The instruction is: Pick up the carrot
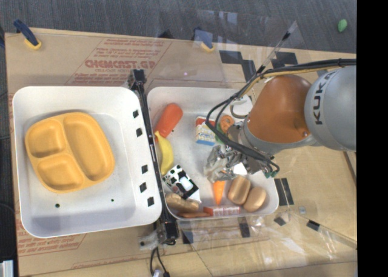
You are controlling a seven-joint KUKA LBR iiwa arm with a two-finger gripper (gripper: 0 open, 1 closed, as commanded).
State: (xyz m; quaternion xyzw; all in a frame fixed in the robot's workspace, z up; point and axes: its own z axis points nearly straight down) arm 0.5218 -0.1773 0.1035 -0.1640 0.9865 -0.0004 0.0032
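At the left of the frame the left bin (24, 166) holds a yellow divided tray (68, 150) and nothing that concerns the task. Right of the black divider lies the right bin (182, 95), crowded with play food: an orange-red pepper-like piece (168, 119) near its upper left, a banana (163, 153) just below that, a black-and-white patterned block (180, 180) lower still, and a sausage-like piece (183, 205) along the bottom wall. Toward the middle sits a small carton (205, 131). The carrot (218, 192), a short orange cone pointing down-frame, lies in the lower middle of this bin, just left of two brown potato-like lumps (245, 193).

The end effector (225, 162) hangs directly above the carrot's top end, at the tip of the grey arm (330, 109) entering from the right edge, over the tabletop (91, 63). Cables and metal parts clutter it, so I cannot tell how wide it is set, and nothing can be seen held in it.

The step in hand looks like the final approach over the carrot. The next move probably calls for a straight descent, closing across the carrot's narrow body while keeping clear of the potato lumps touching or nearly touching its right side.
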